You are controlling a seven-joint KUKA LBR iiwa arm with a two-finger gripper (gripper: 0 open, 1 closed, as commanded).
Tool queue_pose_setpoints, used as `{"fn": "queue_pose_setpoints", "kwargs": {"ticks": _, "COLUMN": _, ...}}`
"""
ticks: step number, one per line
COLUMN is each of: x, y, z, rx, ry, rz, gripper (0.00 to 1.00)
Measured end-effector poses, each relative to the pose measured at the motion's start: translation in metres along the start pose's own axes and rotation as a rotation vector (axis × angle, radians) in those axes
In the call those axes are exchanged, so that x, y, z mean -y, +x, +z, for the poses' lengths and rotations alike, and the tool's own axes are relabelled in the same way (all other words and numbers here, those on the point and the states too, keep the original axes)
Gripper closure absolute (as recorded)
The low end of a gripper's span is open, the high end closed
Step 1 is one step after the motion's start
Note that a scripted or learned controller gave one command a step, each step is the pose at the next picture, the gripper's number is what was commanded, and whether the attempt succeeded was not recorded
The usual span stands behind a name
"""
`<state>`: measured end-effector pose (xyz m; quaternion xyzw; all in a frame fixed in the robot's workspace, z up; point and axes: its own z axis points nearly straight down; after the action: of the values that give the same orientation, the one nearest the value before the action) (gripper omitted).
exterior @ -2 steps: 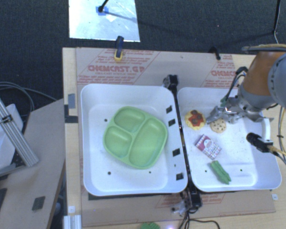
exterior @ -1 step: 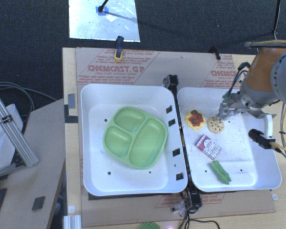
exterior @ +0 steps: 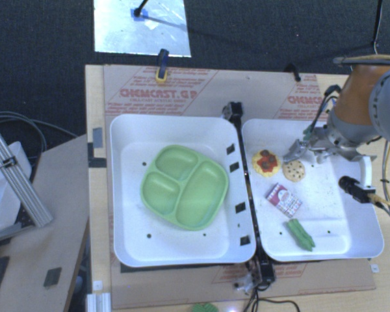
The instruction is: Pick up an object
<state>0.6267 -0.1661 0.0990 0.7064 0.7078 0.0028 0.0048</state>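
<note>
Overhead, two white bins sit side by side. One green divided plate (exterior: 184, 187) lies in the left bin (exterior: 127, 239). The right bin (exterior: 351, 239) holds four small things: one pizza-like toy (exterior: 266, 162), one cookie (exterior: 293, 170), one red-and-white carton (exterior: 284, 199) and one green pod (exterior: 300, 233). The grey arm (exterior: 370, 103) with its orange band reaches in from the right, bent low over the right bin; its gripper (exterior: 299, 149) hangs just above the cookie with its fingers spread apart, nothing between them.
</note>
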Motion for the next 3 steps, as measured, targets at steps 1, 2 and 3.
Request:
{"fn": "queue_pose_setpoints", "kwargs": {"ticks": 1, "x": -0.001, "y": 0.0, "z": -0.011, "rx": 0.0, "ry": -0.004, "rz": 0.0, "gripper": 1.0}}
{"fn": "queue_pose_setpoints", "kwargs": {"ticks": 2, "x": -0.001, "y": 0.0, "z": -0.011, "rx": 0.0, "ry": -0.003, "rz": -0.001, "gripper": 0.0}}
{"fn": "queue_pose_setpoints", "kwargs": {"ticks": 3, "x": -0.012, "y": 0.003, "z": -0.165, "rx": 0.002, "ry": -0.009, "rz": -0.003, "gripper": 0.0}}
